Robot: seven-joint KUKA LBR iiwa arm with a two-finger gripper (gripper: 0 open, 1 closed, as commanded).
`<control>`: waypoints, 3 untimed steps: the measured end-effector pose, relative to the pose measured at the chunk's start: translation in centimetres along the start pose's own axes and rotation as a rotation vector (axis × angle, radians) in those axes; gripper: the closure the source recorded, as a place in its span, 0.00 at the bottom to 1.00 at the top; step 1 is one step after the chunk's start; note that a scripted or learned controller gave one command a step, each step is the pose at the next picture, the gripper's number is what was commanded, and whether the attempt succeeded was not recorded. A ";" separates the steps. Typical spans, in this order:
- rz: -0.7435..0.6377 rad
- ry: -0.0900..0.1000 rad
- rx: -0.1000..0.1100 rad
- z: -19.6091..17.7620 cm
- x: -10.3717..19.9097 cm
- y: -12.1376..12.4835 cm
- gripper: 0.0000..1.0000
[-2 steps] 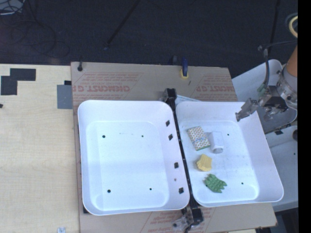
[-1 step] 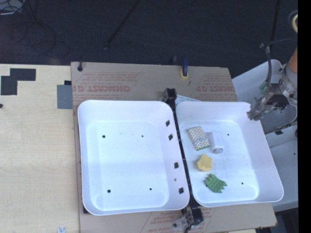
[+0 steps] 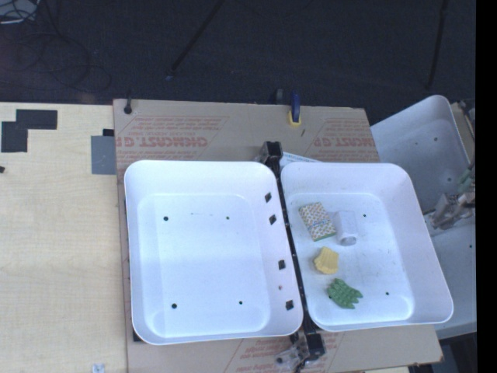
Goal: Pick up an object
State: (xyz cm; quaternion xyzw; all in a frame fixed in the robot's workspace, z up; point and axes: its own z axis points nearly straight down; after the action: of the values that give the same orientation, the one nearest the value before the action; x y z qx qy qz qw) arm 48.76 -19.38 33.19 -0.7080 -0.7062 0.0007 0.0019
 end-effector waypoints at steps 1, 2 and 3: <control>-0.008 0.001 0.001 1.0 5.5 2.8 1.00; -0.013 -0.001 -0.008 -2.3 13.3 10.7 1.00; -0.015 0.002 -0.003 -6.2 23.0 4.6 1.00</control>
State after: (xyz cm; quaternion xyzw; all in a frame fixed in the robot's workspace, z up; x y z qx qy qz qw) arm 53.43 3.62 39.37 -0.7028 -0.7113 -0.0012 0.0014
